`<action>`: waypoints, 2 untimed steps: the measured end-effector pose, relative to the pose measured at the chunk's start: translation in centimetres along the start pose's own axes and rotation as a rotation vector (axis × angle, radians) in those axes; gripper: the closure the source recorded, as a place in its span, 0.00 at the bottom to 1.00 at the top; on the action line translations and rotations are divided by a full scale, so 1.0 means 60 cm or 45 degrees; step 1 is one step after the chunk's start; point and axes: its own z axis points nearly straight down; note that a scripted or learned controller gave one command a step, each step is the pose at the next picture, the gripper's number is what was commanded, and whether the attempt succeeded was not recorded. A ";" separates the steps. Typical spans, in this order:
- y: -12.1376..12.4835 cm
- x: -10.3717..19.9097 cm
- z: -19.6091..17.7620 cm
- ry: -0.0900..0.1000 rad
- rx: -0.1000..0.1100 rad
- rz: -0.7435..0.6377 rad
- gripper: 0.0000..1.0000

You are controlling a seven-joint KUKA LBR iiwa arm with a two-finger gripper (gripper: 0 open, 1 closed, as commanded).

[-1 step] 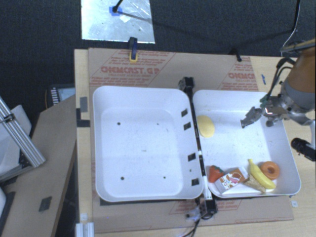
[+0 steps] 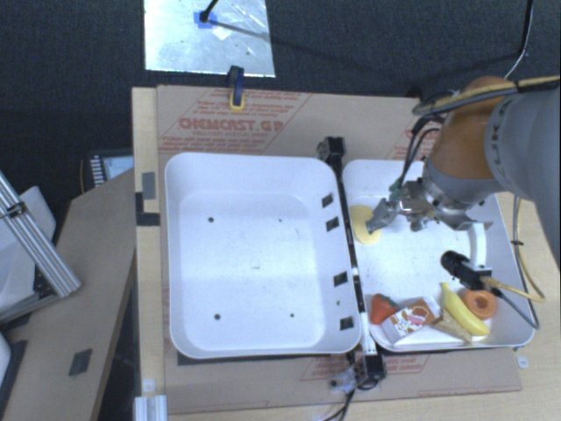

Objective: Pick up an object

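My gripper (image 2: 396, 221) hangs low over the back left part of the right bin (image 2: 412, 257). It is open, with bare bin floor between its fingers. A pale yellow disc (image 2: 362, 225) lies by the bin's left wall, and the left fingertip (image 2: 379, 222) is right at its edge. Along the front wall lie a red-orange piece (image 2: 383, 308), a white packet with red print (image 2: 410, 319), a yellow banana (image 2: 462, 310) and an orange round fruit (image 2: 481, 303).
The left bin (image 2: 254, 253) sits beside the right one, with black clips (image 2: 342, 279) along the shared wall. Both bins rest on a cardboard sheet (image 2: 228, 123). The arm (image 2: 491, 139) reaches in over the right bin's back right corner.
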 end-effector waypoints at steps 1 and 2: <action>-0.001 -0.009 -0.006 -0.004 -0.003 0.011 0.00; -0.066 -0.148 -0.102 -0.009 -0.008 0.021 0.00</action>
